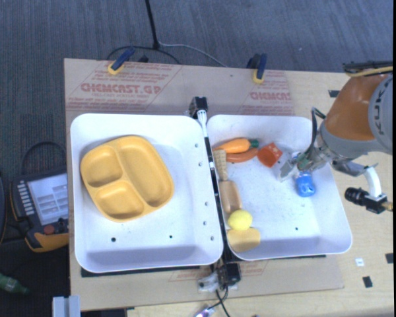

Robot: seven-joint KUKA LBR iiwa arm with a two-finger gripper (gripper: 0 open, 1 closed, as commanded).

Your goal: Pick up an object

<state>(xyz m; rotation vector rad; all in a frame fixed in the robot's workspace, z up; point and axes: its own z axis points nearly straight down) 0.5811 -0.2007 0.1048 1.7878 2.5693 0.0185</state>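
Two shallow white bins side by side on a brown board, left bin [92, 243] and right bin [330, 236] touching along a central seam. In the left bin, a yellow divided plate [125, 177], three compartments, tilted slightly, lying toward the upper left. In the right bin, an orange carrot [237, 146] with a green tip near the top wall, just above a second orange piece; a red block [270, 154] just beside it to the right. Along the left wall, a tan stick-like piece [220, 164], then a tan block [230, 194] below it, a yellow ball [239, 220] touching a tan wedge [245, 238] at the lower corner. Toward the right side, a small blue object [305, 186], lying on the bin floor. Grey arm with orange band [353, 111] reaching in from the right, gripper [302, 166] low over the bin, just above and touching or nearly touching the blue object's upper edge. Finger spread unclear from this angle; cannot tell whether anything sits between them. Two blue-and-yellow clamps [256, 68] at the board's far edge.
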